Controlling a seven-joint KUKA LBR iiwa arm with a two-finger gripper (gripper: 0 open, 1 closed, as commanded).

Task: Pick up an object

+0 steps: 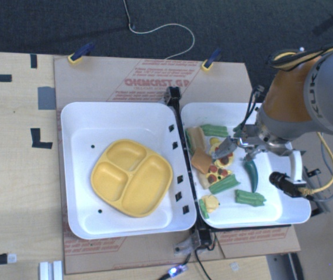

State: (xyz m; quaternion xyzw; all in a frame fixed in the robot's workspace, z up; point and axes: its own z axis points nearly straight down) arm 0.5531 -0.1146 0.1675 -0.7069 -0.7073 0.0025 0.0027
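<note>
My gripper (237,151) hangs over the middle of the right bin (289,214), open, with nothing between its fingers. One finger (224,149) is over a pizza slice toy (214,169). The other finger is just above a dark green chili (252,174). Around them lie a tan bread piece (196,137), a green bean pod (214,130), a light green pepper (224,184), a green okra piece (249,198) and a small yellow toy (210,203).
A yellow divided plate (131,177) lies in the left bin (73,121). A black divider with clips (180,156) runs between the bins. The arm's orange band (289,92) and its cables (289,184) overhang the right bin's right side.
</note>
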